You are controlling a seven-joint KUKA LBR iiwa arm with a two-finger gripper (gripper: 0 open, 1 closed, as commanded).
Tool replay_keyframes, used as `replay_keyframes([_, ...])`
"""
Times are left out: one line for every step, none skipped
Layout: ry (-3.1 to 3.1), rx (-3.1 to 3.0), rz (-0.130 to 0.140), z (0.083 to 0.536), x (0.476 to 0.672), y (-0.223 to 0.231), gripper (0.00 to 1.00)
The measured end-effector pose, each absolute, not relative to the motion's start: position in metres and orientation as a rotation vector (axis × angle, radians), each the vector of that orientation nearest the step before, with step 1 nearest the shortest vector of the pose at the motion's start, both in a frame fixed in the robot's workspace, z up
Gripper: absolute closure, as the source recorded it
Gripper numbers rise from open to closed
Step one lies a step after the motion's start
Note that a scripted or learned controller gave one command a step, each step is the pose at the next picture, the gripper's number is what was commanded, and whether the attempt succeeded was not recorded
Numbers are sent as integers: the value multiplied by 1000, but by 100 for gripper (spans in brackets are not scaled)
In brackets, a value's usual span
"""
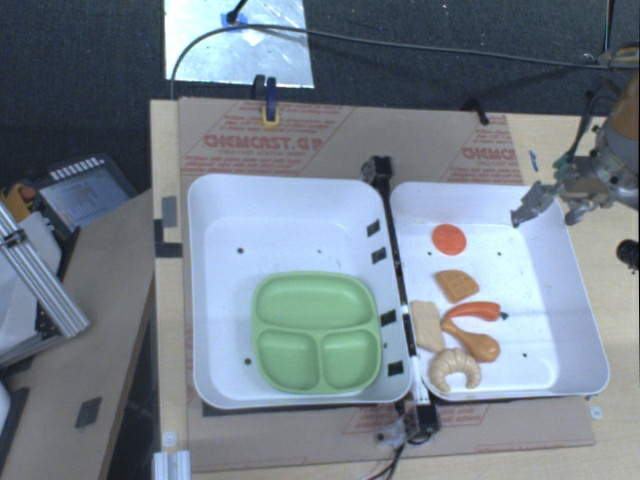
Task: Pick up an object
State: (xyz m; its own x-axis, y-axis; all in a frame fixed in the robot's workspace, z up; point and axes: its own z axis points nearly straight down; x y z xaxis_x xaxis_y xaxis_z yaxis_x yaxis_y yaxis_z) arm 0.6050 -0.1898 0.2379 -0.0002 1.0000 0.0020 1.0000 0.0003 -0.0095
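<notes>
The right bin (560,268) holds several toy foods. An orange-red disc (449,238) lies near its middle. Below it are a brown waffle piece (456,285), a red pepper (472,311), a beige cracker (427,325), an orange gourd shape (477,345) and a croissant (455,368). My gripper (550,210) hangs over the bin's upper right part, up and to the right of the disc and apart from every item. Its fingers are spread open with nothing between them.
A green divided plate (315,330) sits in the left bin (230,228). A black hinge strip (392,268) runs between the bins. A yellow clamp (269,108) and a cable (400,48) lie behind the bins, and grey equipment (40,268) stands at the left.
</notes>
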Motion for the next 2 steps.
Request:
replay_keyframes([-2226, -2219, -1, 245, 607, -189, 0])
replay_keyframes([-2221, -2219, 2, 191, 598, -194, 0])
